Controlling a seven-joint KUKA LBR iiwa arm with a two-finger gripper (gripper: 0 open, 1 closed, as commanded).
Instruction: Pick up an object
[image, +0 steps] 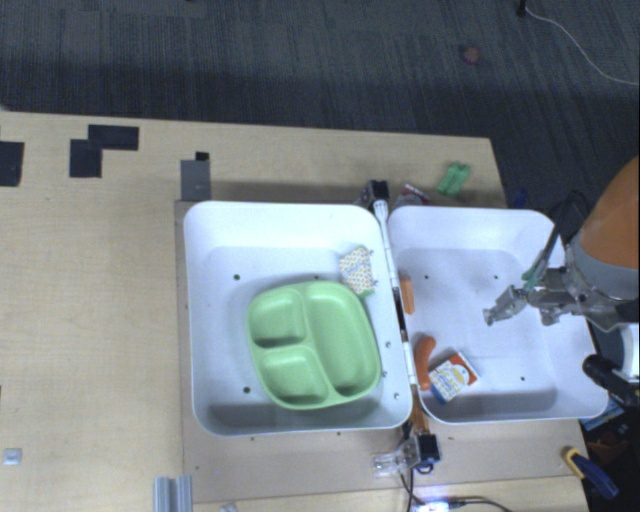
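The right bin (520, 228) holds a small white and orange carton (451, 377), and an orange-red sausage-shaped piece (424, 358) lies just left of it. A thin orange stick (407, 296) rests against that bin's left wall. In the left bin (215, 300) lie a green divided plate (313, 342) and a small yellow-patterned packet (356, 268). My gripper (520, 312) hangs over the right half of the right bin. It is open with nothing between its fingers, up and to the right of the carton.
A green object (455, 178) lies on the bench behind the right bin. Black marks (100, 148) sit on the bench at the far left. Cables and clips (415, 455) lie at the front between the bins.
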